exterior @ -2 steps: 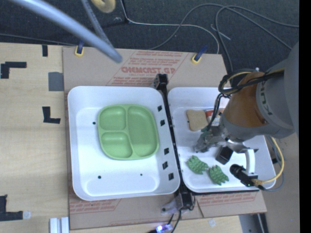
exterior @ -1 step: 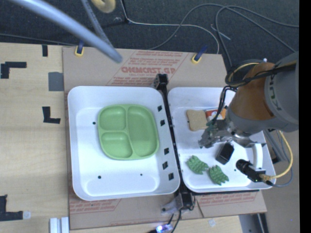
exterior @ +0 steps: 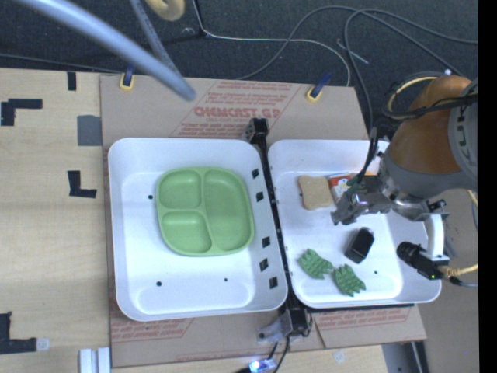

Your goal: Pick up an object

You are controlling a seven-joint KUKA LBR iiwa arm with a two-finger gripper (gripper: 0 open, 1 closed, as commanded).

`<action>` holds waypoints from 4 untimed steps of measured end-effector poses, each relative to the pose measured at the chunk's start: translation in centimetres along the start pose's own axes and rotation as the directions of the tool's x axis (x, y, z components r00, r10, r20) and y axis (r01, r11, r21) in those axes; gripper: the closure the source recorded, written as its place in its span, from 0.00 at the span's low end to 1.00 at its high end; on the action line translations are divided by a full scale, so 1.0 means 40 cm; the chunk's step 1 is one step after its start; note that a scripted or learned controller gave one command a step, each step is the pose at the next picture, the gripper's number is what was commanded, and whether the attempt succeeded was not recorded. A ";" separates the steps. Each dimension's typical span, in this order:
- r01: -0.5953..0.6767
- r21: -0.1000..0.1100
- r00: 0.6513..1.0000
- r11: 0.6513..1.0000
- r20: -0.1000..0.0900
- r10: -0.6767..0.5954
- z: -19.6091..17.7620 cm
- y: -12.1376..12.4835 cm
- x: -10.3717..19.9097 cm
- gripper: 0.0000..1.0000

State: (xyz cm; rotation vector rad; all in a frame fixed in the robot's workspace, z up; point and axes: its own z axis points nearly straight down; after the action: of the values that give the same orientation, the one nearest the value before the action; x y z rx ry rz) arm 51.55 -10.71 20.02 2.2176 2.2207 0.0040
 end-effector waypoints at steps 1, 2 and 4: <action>0.000 0.001 1.000 1.000 0.000 0.000 -0.107 0.003 0.001 1.00; 0.005 0.005 1.000 1.000 -0.001 -0.005 -0.080 0.066 0.138 1.00; 0.005 0.004 1.000 1.000 -0.002 -0.005 -0.114 0.167 0.394 1.00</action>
State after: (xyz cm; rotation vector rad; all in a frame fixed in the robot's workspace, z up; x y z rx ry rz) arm 58.20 5.05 24.59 2.2146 2.2298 0.0016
